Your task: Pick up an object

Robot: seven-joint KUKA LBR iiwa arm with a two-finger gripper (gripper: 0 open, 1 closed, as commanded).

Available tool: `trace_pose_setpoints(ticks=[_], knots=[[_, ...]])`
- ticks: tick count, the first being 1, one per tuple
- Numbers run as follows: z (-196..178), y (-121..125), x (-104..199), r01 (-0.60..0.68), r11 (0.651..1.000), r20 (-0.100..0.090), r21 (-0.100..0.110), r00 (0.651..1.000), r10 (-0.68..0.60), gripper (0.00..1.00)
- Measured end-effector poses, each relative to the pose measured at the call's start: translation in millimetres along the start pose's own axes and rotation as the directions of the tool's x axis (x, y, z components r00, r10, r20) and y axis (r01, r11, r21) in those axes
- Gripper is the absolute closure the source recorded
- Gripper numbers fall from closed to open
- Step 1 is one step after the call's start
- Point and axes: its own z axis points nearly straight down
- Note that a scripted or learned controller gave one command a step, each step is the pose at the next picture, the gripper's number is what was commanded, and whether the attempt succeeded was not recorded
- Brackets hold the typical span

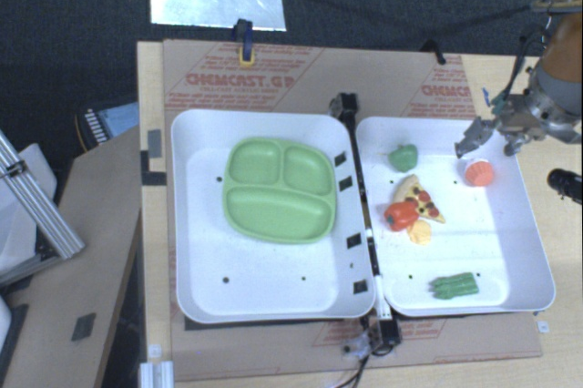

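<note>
The right bin point(524, 231) holds several toy foods: a small green vegetable point(403, 158), a pizza slice point(421, 194), a red tomato-like piece point(401, 214), a pale yellow piece point(419, 233), a long green piece point(454, 285) and an orange-pink round piece point(479, 172). My gripper point(489, 145) hangs over the bin's back right, just above and behind the orange-pink piece. Its two dark fingers are spread open and nothing sits between them.
The left bin point(196, 222) carries a green divided plate point(278, 190). A ridge with black clips point(355, 195) separates the two bins. Cardboard lies under both bins, and a cable point(428, 22) runs across the dark floor behind.
</note>
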Motion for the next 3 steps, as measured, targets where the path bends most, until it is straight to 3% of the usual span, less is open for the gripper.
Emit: trace_pose_setpoints(ticks=[1,3], knots=[[-8,3,1,0.003,1.0,0.003,-0.013,1.0,-0.003,0.0],[86,17,3,0.003,1.0,0.002,-0.011,1.0,-0.003,0.0]])
